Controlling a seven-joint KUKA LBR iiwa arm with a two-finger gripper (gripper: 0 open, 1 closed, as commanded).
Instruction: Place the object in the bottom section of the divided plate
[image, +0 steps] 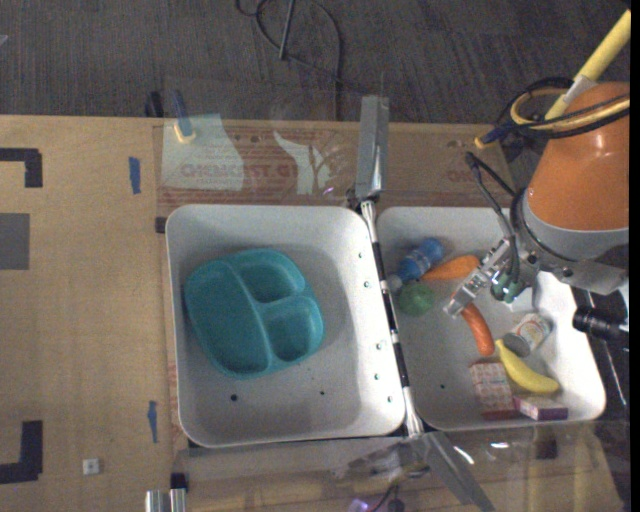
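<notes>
So far nothing is in the teal plate (253, 311) in the left bin (190, 400), and the end effector (487, 282), whose grip I cannot tell, hangs over the orange carrot (478, 330) in the right bin (590, 395).

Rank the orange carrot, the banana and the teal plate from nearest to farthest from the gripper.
1. Carrot, just below the gripper, in the right bin.
2. Banana, farther down, near that bin's lower right corner.
3. Plate, in the left bin, across the divider.
</notes>
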